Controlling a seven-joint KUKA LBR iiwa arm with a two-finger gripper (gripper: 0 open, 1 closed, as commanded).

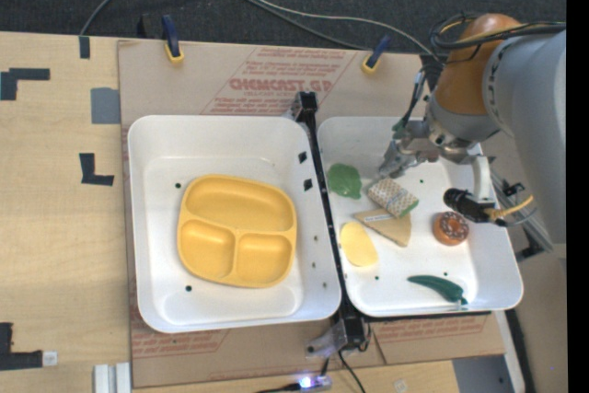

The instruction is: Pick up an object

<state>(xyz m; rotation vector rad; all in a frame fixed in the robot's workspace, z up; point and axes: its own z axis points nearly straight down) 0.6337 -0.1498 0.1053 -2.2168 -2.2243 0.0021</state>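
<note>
Claw (398,159) hangs low in right bin (488,290), w/ tips just above patterned block (390,195); can't tell if it's released or clenched. Green piece (345,180) sits just left, cheese wedge (388,226) below. Best approach, judging by layout: drop straight onto block, clear of neighbours.

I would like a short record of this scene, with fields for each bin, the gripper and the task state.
left bin: yellow divided plate
right bin: green round piece, patterned block, tan wedge, yellow oval piece, donut, dark green pepper
gripper: low over the right bin, just above the patterned block
task state: nothing seen between the fingers
</note>
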